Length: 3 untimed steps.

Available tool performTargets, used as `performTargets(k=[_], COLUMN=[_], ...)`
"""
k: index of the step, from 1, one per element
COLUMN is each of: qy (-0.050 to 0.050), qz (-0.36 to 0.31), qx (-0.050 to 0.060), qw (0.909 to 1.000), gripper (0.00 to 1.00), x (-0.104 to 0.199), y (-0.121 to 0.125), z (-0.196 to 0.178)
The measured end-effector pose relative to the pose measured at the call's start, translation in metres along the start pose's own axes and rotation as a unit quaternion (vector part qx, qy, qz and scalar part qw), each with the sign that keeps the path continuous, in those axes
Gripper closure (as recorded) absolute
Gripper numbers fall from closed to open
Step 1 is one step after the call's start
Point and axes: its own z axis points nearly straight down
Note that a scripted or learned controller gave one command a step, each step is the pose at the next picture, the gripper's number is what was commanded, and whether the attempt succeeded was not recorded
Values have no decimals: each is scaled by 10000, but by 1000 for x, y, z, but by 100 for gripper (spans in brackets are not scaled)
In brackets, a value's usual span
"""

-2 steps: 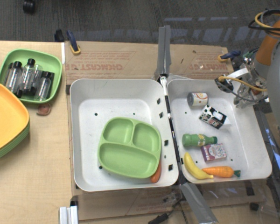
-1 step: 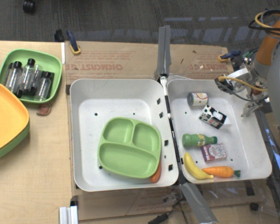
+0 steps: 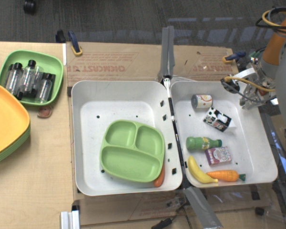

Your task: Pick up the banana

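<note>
Tool on the grey arm sat at the far right edge of the right bin, tangled with yellow and black cables; whether it was open or closed could not be told. A smooth, curved yellow banana lay in the near left corner of that bin, touching a tapered orange carrot to its right. Just beyond them lay a green plastic bottle on its side and a small pink box. Farther off were a short metal can and a black-and-white patterned item. The left bin held a pale green three-compartment plate with rounded corners. Brown cardboard covered the desk behind both bins.
</note>
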Motion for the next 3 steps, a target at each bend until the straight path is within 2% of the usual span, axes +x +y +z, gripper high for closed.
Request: performTargets(k=[1, 2, 3], qy=[-2, 1, -10], qz=[0, 33, 42], qx=[3, 13, 18], qw=[10000, 10000, 10000], gripper=[0, 0, 100], x=[0, -43, -44], y=[0, -8, -7], z=[0, -40, -48])
